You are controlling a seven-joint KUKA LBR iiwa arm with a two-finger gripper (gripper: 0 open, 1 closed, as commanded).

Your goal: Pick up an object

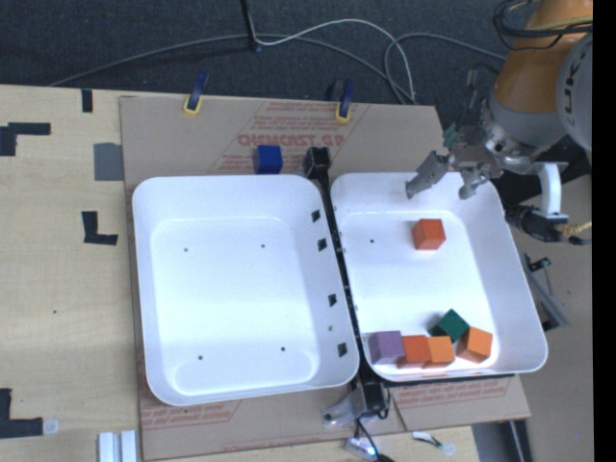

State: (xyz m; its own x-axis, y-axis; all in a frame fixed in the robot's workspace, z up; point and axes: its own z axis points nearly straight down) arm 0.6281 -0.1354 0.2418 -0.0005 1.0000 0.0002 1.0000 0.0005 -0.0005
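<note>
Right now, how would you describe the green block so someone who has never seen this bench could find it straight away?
Start at the right bin of the two white ones and go to its near edge, where a huddle of blocks sits. The green block lies at the back of that huddle, just behind the orange blocks. It is the only dark green one there; its neighbours are orange or purple.

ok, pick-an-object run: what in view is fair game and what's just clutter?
Job:
- gripper, fingers spread, nothing between them
- lone orange block, right bin
- near-edge cluster: purple block, green block, orange blocks

Lying about:
- blue block on the cardboard, outside the bins
- left bin
- yellow clamps
- cables
</note>
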